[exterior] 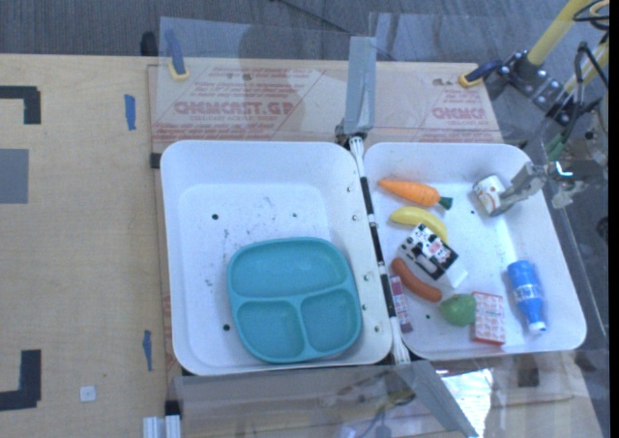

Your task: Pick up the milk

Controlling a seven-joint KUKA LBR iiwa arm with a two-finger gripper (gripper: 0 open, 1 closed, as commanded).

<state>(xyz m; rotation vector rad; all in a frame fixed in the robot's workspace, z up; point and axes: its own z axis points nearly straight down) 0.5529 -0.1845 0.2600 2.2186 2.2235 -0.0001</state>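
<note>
Milk carton [428, 254] lies tilted among the right bin's [571, 325] food, while the gripper [505, 192] grips a small white item [486, 194] instead.

Black-and-white milk carton [428, 254], tipped over, right bin middle

Two white bins on a wooden bench

Left bin [189, 175] holds a teal divided plate [293, 299]; right bin [566, 325] holds a carrot [410, 192] above a banana [418, 221], a sausage [418, 282] touching a green lime [458, 308], a red packet [488, 317] and a blue bottle [526, 295]
</note>
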